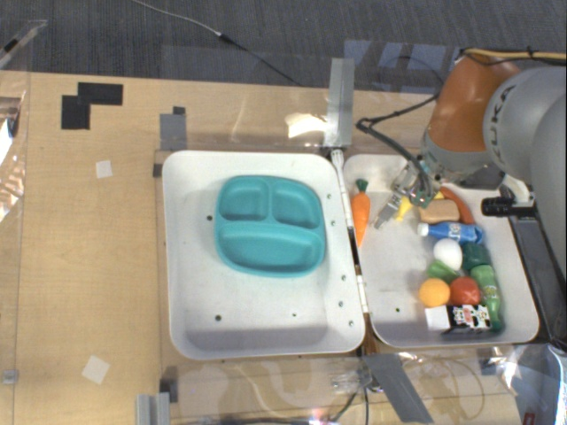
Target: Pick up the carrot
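A grey robot arm with an orange band is reaching in from the right over a wooden desk carrying two white bins. Its hand is hanging low over the right bin, near that bin's far edge, its metal fingers standing slightly parted and gripping nothing. The carrot is lying along the right bin's left wall, green top toward the far edge, just beside the hand but not between its fingers. A blue bottle, a white egg, an orange ball and other toy foods are crowding the bin's right side. A teal divided plate is sitting in the middle of the left bin.
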{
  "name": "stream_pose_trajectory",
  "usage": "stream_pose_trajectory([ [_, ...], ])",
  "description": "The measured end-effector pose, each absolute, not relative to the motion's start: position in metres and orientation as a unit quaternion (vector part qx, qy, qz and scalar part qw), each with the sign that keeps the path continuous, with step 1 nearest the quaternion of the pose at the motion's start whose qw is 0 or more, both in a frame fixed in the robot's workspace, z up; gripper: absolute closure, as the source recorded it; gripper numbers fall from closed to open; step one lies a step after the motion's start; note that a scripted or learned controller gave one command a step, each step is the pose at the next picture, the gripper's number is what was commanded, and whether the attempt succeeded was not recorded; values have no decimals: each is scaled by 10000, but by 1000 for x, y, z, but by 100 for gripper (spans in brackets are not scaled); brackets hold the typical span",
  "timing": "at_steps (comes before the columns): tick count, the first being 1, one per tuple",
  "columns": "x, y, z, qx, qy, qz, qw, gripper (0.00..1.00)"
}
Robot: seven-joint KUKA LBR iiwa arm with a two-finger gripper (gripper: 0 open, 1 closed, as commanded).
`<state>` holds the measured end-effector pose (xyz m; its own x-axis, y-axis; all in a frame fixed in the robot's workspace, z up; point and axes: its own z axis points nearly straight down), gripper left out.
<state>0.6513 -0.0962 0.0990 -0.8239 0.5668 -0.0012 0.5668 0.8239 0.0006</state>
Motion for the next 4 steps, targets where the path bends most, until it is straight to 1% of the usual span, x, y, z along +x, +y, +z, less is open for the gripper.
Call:
stream_pose_trajectory([
  [1,495,-113,90,2817,9595,7,62,0],
  [2,500,-111,103,2793,9601,21,123,100],
  [3,542,-54,240,3588,9334,34,82,100],
  [4,569,11,241,3406,9402,26,39,100],
])
